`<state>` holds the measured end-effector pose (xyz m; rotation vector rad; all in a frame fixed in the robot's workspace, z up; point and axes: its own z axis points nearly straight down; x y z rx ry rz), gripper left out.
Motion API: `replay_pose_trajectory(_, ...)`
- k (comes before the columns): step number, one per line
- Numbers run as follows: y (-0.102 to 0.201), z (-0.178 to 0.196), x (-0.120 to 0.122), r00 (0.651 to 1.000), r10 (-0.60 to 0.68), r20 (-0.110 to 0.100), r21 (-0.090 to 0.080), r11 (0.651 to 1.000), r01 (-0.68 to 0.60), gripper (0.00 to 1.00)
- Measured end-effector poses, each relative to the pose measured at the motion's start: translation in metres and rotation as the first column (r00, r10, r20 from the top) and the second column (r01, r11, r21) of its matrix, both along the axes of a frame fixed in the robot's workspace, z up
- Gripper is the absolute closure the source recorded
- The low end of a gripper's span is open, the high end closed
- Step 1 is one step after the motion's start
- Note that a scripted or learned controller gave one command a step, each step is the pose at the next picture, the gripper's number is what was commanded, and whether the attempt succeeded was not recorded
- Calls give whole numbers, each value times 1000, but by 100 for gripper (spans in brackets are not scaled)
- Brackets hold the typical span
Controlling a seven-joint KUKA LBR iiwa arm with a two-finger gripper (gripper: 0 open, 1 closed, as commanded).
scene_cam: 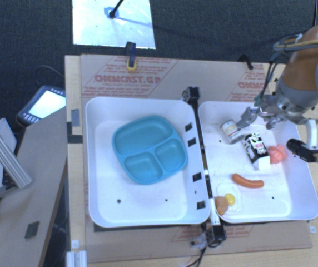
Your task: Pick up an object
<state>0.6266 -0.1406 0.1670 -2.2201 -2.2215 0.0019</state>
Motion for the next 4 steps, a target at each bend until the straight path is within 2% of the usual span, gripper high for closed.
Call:
replay_pose_trajectory(1, -9, -57, -2, 1000, 0, -1, 0, 1000, 0, 0)
replay_pose_trajectory(2, -9, -43, 1, 1000, 1, 7, -1, 1000, -1, 100)
replay_pose_trajectory(4, -17, 54, 9, 1000, 3, 9, -2, 1000, -3, 100)
